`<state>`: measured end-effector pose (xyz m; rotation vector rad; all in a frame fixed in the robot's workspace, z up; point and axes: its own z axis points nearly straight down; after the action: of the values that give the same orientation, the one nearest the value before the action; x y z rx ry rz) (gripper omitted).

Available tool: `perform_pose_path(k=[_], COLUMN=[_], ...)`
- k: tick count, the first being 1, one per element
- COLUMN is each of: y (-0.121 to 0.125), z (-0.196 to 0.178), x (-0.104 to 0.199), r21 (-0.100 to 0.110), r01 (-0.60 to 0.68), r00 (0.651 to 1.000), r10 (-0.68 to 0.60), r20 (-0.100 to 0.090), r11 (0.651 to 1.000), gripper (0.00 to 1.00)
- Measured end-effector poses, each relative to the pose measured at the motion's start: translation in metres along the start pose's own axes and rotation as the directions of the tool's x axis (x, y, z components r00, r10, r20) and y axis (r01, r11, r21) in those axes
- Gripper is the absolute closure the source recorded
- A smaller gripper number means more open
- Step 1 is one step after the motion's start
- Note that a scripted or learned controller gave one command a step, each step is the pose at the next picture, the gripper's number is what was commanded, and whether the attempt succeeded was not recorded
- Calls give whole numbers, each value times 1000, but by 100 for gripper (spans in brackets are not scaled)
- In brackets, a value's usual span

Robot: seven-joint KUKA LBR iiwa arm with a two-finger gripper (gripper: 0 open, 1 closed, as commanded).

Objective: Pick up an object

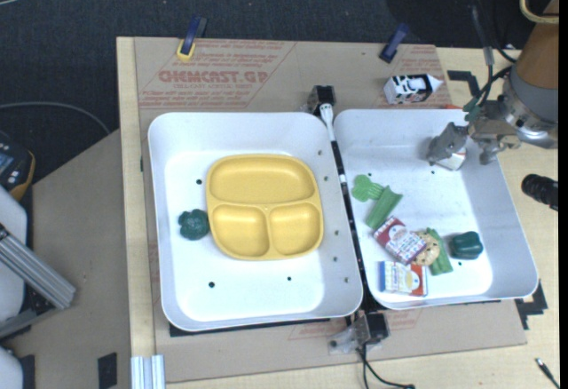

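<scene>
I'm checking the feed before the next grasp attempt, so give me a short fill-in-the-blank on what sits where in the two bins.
1. The yellow divided plate lies in the ____ bin.
2. The dark green lump beside the plate lies on its ____ side in the camera view.
3. The plate has ____ compartments.
4. The gripper is over the ____ bin, near its far edge.

Missing words: left; left; three; right

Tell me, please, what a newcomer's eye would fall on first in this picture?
Most striking is the yellow three-compartment plastic tray in the middle of the left white bin, with a small dark green lump to its left. In the right white bin, colourful packets and green pieces cluster near the front, while the grey arm's gripper hovers at the back.
</scene>
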<state>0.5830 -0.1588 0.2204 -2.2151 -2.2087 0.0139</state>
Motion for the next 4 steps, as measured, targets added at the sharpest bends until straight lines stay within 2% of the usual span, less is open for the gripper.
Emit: perform_pose_path(k=[1, 2, 3, 4], y=[3, 11, 3, 5], z=[-8, 45, 103, 136], x=[0, 7, 15, 15], r21=[-14, -9, -8, -16], r01=[3, 5, 3, 2], r00=[1000, 1000, 1000, 1000], r10=[-3, -5, -3, -2], r20=[3, 1, 1, 1], r11=[1000, 1000, 1000, 1000], gripper=[0, 0, 0, 0])
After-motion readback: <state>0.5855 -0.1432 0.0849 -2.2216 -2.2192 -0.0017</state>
